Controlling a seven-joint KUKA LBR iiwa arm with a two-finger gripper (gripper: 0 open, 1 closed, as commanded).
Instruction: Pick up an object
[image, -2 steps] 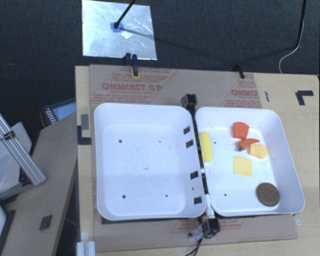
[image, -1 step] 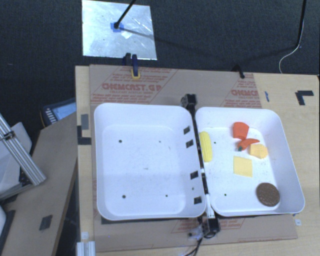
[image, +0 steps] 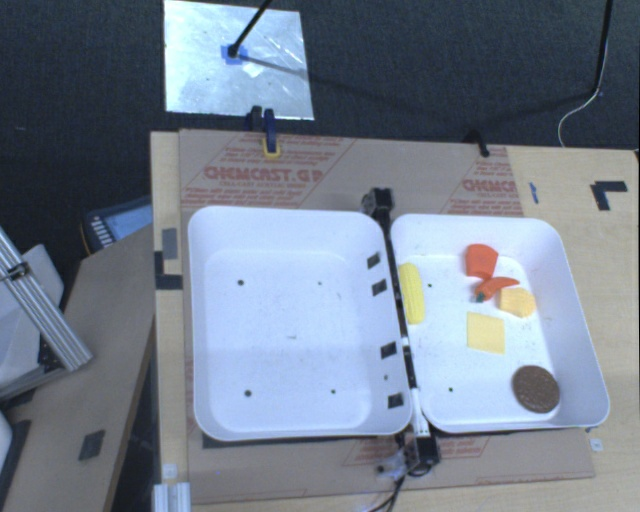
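Note:
The right bin (image: 575, 300) holds several small objects. A yellow corn cob (image: 411, 292) lies along its left wall. An orange piece (image: 481, 261) sits near the back, with a small orange carrot-like piece (image: 493, 288) just below it. A yellow-orange cheese wedge (image: 518, 301) lies to the right of that. A flat pale yellow square (image: 487, 332) rests in the middle. A round brown cookie (image: 536, 388) sits at the front right corner.
The left bin (image: 200, 300) stands beside the right one, joined by black clips (image: 390, 350). Both rest on a cardboard sheet (image: 300, 170) on the wooden bench. A metal plate (image: 240, 60) lies at the back.

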